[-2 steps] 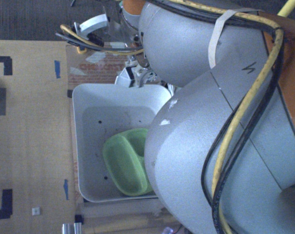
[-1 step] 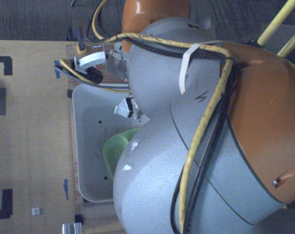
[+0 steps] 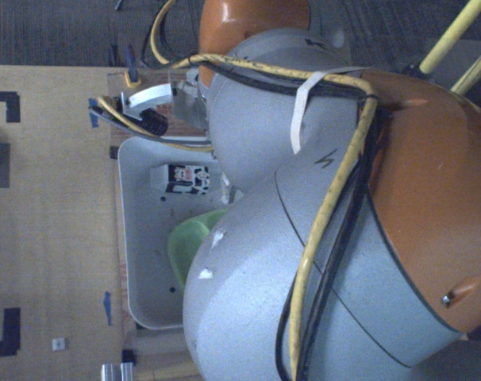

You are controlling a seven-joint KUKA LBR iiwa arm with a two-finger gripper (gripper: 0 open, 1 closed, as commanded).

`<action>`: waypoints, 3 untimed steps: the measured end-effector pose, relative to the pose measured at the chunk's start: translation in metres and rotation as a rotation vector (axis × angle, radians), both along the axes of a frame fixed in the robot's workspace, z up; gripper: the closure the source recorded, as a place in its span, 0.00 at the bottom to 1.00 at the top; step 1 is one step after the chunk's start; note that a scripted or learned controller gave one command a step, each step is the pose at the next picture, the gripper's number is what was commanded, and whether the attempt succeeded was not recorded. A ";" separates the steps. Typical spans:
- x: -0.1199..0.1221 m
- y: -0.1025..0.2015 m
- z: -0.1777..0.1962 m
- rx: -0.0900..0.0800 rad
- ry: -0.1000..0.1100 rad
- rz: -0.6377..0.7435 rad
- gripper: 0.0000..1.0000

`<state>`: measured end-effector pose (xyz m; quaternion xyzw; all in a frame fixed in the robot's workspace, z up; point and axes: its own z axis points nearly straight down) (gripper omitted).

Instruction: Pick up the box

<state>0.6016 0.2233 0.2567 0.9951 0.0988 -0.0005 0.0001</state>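
Wooden bench [image 3: 58,213] under white bin [image 3: 141,236]; dark carpet [image 3: 58,10] beyond.

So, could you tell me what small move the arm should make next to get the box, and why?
Probably a slight pull back to clear the view: the arm covers most of the bin. The box lies at the bin's upper end, apart from the green object.

The grey arm [image 3: 320,236] covers the white bin [image 3: 141,236] holding a box [image 3: 181,178].
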 end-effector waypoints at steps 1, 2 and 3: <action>0.001 -0.001 0.010 0.000 0.000 -0.003 1.00; 0.040 -0.061 0.178 0.000 -0.002 0.006 1.00; -0.059 -0.065 0.178 0.000 0.004 0.147 1.00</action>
